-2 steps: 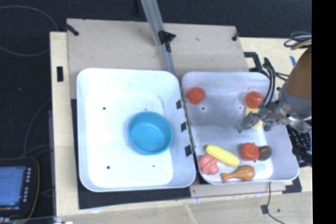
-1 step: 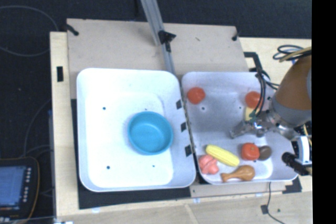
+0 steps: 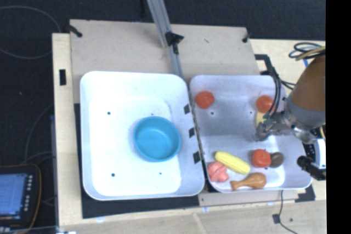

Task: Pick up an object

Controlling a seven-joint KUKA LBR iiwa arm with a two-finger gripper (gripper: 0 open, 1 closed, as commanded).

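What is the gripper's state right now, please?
Gripper: cannot be told; it sits low in the right bin, near a small yellow item.

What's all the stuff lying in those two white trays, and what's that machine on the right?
White trays: 2, side by side on the bench.
Bowl: 1, blue, left tray, near its middle.
Round toy fruits: 3, red-orange, right tray; one at the back left, one at the back right by the claw, one at the front right.
Dark lump: 1, brown, touching the front red fruit.
Corn cob: 1, yellow, front of right tray.
Pink toy: 1, front left corner of right tray.
Drumstick: 1, brown, front edge of right tray.
Robot arm: 1, grey with orange band, from the right.
Claw: 1, low over the right tray.
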